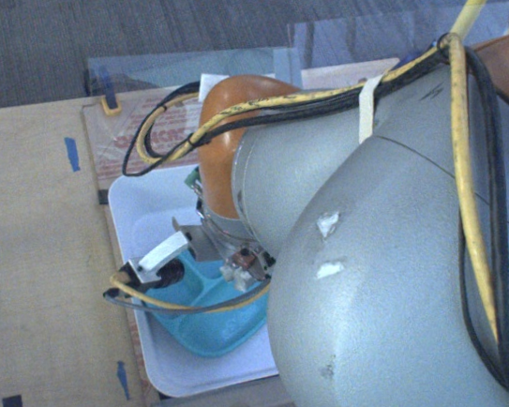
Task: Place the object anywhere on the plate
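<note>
One blue plate [212, 332] is lying in one white bin [133, 216]; the gripper [234, 267] is hanging over the plate, its hold impossible to tell.

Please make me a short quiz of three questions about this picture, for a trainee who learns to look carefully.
1. True or false: the light blue plastic plate lies inside the shallow white bin.
2. Which colour is the band on the big grey arm? A orange, B green, C purple.
3. Fill in: the small tape strips on the pale wooden bench are ____.
Key: 1 true; 2 A; 3 blue.
</note>
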{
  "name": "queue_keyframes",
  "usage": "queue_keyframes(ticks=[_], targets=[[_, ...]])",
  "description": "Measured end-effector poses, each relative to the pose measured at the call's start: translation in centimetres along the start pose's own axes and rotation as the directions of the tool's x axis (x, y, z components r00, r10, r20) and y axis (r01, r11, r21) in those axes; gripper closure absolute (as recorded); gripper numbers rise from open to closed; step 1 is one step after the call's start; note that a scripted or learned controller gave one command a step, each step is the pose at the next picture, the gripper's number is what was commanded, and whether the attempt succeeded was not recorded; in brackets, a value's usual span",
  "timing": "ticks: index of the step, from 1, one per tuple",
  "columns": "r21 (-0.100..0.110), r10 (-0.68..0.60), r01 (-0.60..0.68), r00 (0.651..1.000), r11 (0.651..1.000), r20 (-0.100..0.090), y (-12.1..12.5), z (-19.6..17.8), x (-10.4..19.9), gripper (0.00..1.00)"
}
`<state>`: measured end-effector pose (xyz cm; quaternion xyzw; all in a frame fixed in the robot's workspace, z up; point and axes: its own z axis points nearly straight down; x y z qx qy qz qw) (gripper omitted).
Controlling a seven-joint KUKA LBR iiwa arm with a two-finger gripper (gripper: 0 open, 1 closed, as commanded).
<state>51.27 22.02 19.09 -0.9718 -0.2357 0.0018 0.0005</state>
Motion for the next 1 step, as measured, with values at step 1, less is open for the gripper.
queue_keyframes(ticks=[1], targets=[[0.001,-0.285,0.285,0.958,0.958,0.002,10.23,6.37,-0.92,1.0]])
